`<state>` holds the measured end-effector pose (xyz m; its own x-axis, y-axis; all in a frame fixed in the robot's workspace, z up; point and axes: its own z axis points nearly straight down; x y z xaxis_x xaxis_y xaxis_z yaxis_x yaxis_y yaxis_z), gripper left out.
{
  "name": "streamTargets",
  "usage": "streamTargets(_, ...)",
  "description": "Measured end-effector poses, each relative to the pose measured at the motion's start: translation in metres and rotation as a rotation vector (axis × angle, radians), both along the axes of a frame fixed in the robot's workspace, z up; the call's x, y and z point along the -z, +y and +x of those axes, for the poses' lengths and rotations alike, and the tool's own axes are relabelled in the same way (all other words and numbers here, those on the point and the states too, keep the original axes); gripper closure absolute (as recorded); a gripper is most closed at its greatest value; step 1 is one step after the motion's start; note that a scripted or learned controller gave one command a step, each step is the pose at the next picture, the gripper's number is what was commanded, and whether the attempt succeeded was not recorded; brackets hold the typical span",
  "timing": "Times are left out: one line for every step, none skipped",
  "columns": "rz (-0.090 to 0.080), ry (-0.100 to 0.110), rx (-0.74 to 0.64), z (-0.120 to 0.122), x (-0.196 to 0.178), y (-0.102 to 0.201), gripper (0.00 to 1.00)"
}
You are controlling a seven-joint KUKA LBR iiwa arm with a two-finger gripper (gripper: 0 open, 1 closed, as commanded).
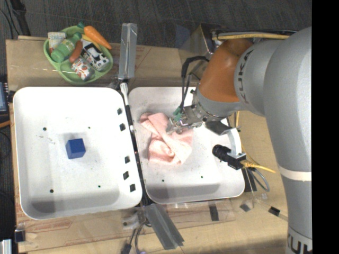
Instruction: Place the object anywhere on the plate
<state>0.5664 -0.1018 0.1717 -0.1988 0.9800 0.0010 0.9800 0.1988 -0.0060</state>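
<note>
Nearest you, left of the pink cloth [161,147] and in the other bin, sits a blue cube [76,147]. It lies well apart from the cloth and matters only if the program goes for the wrong thing. I take the cloth as the task's thing, since the gripper [181,123] is down at its far right edge. The cloth lies crumpled on the floor of the right bin [212,174], somewhat left of that bin's middle. You cannot tell from this view whether the gripper is wide, narrow or closed on a fold, so do not count the cloth as held. The risks follow from that: a pinch on one thin fold at the edge may slip out on the lift, or the cloth may unfurl, hang low and drag on the walls between the bins. As a heap it points nowhere clearly; its longest run seems to go from its far left corner to its near right lobe, slantwise to the bin walls. Farthest off, up and left of the cloth, stands the green bowl [51,61], which I take for the plate. It is heaped with toy food [95,35], so a limp cloth may slide off or land half over the rim.
</note>
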Motion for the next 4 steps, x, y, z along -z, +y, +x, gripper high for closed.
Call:
streamTargets(0.001,-0.004,-0.007,0.001,-0.051,0.000,1.00)
streamTargets(0.002,-0.001,-0.414,-0.001,-0.050,0.060,1.00)
streamTargets(0.002,-0.005,-0.819,0.012,-0.055,0.111,1.00)
streamTargets(0.004,-0.004,-1.224,0.012,-0.048,0.159,1.00)
